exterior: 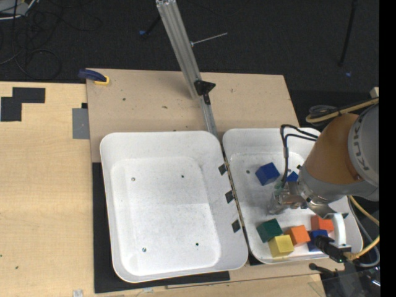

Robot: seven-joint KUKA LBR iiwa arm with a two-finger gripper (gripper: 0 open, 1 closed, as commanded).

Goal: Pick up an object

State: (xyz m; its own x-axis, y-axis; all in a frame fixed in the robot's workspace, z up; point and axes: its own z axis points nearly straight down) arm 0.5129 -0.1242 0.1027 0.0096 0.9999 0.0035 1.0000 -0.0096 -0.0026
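Note:
The right bin holds several small blocks. A blue cube lies near its middle. A dark green block, a yellow block and an orange block sit along the front wall. A red-orange piece and a blue piece lie at the front right, partly under the arm. My gripper hangs low in the right bin, just right of and below the blue cube, above the green block. The orange wrist band covers the bin's right side.
The left bin lies beside the right one, joined by black clips. An aluminium rail slants up from the bins' rear junction. A blue and yellow clamp lies at the board's far left corner. Cables loop over the right bin.

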